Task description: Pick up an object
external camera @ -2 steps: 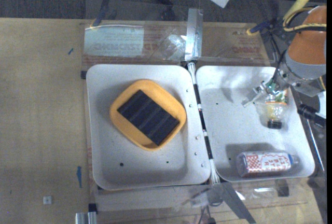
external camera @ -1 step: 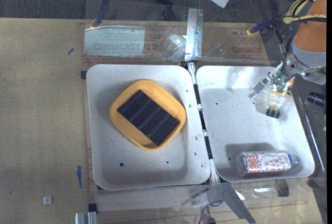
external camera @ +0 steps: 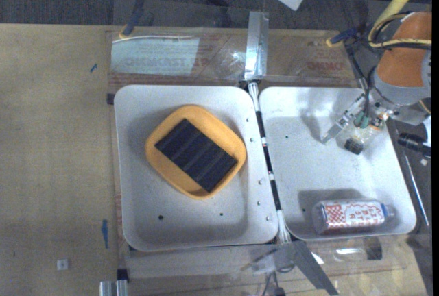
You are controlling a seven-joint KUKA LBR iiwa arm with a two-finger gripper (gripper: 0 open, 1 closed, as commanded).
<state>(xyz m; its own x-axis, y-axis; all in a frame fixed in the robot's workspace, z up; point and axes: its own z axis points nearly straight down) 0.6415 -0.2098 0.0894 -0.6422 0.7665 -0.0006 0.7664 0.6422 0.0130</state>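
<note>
While the arm is reaching in from the right of the camera view, the gripper is hovering over the upper part of the right bin, fingers spread and gripping nothing. The red-and-white bottle is lying on its side near the bin's front wall, directly below the gripper, long axis running left-right. The yellow-rimmed dark object is sitting in the left bin, farther off.

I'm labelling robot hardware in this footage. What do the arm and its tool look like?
The arm is grey with a rounded orange band above the wrist. Blue and yellow cables loop beside it near the top. The tool is small, of pale metallic parts with a dark tip, set under a grey wrist collar.
</note>
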